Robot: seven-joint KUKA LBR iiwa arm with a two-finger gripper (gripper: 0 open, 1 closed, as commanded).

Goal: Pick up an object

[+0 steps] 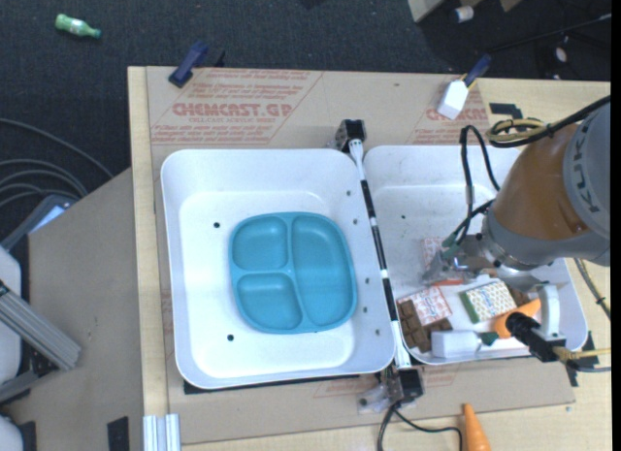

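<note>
Camera view. The left bin (194, 207) holds a blue divided plate (291, 273), lying flat near the bin's middle. The right bin (417, 197) holds a cluster of small items along its near edge. These are a brown packet (424, 315), a green-and-white box (488, 299) just right of it, an orange piece (503, 324) beside the box, and a white tube (454, 344) below the packet. A small red-and-white packet (430, 247) lies just above the cluster.

The arm (543, 197) reaches in from the right. The gripper (452, 261) sits low in the right bin, just above the cluster and beside the red-and-white packet. Whether it is released, clenched or grasping an item cannot be told, since its tip is small and blurred.
</note>
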